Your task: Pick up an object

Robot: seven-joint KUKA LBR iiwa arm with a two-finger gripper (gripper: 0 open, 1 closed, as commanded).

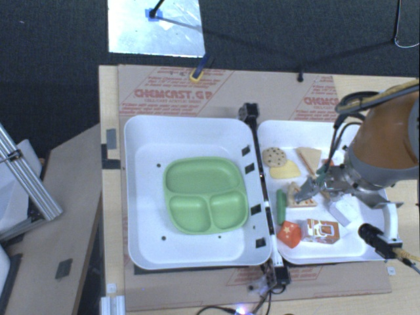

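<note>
Tan and toast-like, a small flat food piece [303, 199] lies in the right bin [374, 253], just under the tips of the fingers [308, 189]; whether they are spread or closed, or hold anything, cannot be told. Around it lie a green pod [281, 205] on its left, a yellow wedge [285, 170] and a chip-studded cookie [273, 155] above, a pale triangular slice [308, 157], a red strawberry-shaped piece [289, 235] and a small printed packet [322, 231] whose writing is too small to read. The left bin [141, 149] carries a green divided plate [204, 195]. Beneath both bins, a brown sheet [172, 92] on the counter [72, 176] bears red lettering reading "CHEMCAST"
</note>
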